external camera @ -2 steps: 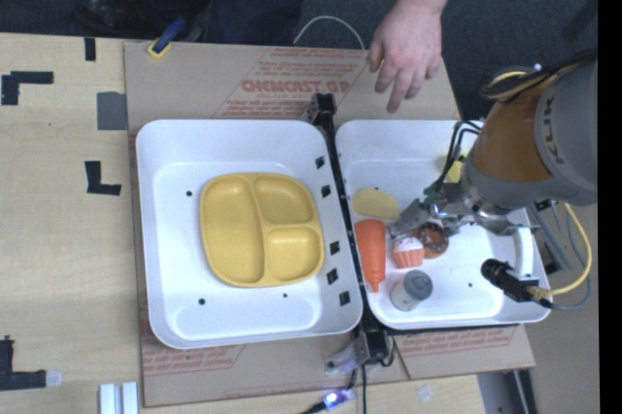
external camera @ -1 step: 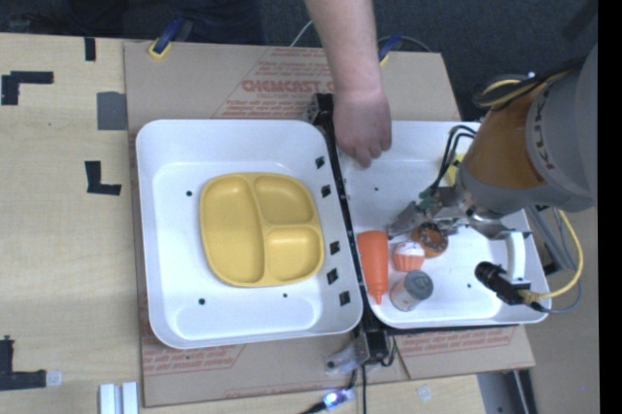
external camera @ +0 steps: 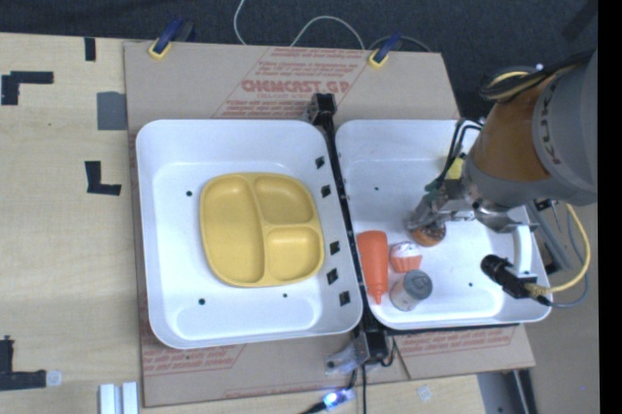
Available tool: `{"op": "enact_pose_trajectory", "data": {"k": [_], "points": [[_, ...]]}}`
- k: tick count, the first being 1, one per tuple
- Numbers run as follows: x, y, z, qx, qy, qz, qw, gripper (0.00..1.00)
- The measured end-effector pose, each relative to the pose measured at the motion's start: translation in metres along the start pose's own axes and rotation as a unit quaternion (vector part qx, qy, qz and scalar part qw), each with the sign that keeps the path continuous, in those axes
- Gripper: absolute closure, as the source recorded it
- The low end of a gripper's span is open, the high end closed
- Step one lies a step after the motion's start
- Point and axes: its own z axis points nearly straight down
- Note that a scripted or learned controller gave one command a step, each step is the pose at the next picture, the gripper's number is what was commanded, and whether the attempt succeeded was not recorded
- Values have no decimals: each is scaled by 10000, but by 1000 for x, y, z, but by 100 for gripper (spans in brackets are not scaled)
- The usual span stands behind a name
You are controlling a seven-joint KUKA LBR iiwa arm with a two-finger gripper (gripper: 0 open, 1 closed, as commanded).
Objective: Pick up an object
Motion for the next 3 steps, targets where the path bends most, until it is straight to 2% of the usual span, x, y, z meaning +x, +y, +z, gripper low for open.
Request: {"op": "enact_pose_trajectory", "data": {"k": [1,3], "points": [[-1,3,-42,127,89,-23,9999,100],[3,11,-126,124,87,-25,9999,100]]}}
